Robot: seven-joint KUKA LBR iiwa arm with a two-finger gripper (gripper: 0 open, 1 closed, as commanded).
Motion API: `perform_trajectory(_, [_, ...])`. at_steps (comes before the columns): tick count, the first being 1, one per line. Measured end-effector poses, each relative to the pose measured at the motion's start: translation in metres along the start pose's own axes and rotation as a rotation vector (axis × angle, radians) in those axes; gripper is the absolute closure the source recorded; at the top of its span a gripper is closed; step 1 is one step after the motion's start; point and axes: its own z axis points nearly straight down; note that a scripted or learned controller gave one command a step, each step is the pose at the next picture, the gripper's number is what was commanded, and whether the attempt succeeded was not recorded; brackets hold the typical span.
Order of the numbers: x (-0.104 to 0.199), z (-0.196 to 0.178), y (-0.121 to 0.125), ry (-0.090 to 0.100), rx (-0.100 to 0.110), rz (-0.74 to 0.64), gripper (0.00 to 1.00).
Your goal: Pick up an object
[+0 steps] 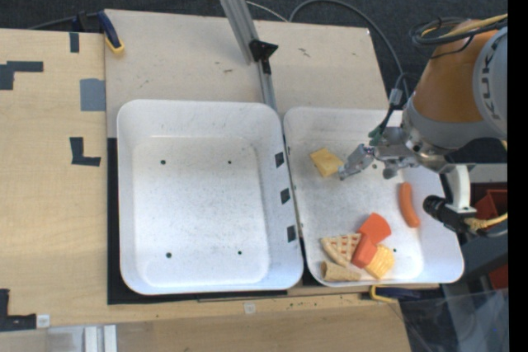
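Two white bins sit on a plywood bench; over the right bin [305, 177] the gripper [356, 161], grip state undeterminable, is poised beside a yellow block [325, 162], the likeliest pick.

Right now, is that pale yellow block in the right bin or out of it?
In: the pale yellow block lies on the right bin's floor.

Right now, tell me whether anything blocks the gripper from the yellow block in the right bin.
Nothing visible does. The gripper sits just right of the yellow block, with bare bin floor between them. The orange stick and the cluster of pieces lie apart, nearer the camera.
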Motion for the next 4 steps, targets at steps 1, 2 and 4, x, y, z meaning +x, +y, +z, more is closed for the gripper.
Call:
perform_trajectory(1, [0.002, 0.06, -0.01, 0.001, 0.003, 0.001, 0.0])
perform_trajectory(2, [0.002, 0.109, -0.01, -0.002, -0.004, 0.001, 0.0])
perform_trajectory(4, [0.006, 0.038, -0.017, -0.001, -0.009, 0.0, 1.0])
